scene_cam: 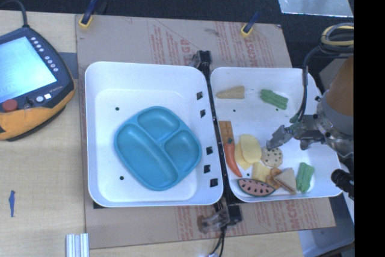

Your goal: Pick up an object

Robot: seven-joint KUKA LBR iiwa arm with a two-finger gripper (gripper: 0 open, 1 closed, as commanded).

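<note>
The gripper (pixel 278 139) hangs over the right bin (pixel 252 76), just above toy food (pixel 250 150) heaped at its near edge; I cannot tell its state. Best: descend straight onto one separate piece.

The arm (pixel 340 96) is seen at the right of the camera view as a rounded body, coloured orange-tan on its upper curve and grey below, cut off by the frame. A loop of dark and yellowish cable (pixel 338 35) is carried above it, and 1 black cable is run down in a curve along its left side. At its end the gripper (pixel 278 140) is built of dark grey metal parts with small teal accents, ending in a slim grey tip. A black rounded fitting (pixel 341 180) is seen below the wrist
</note>
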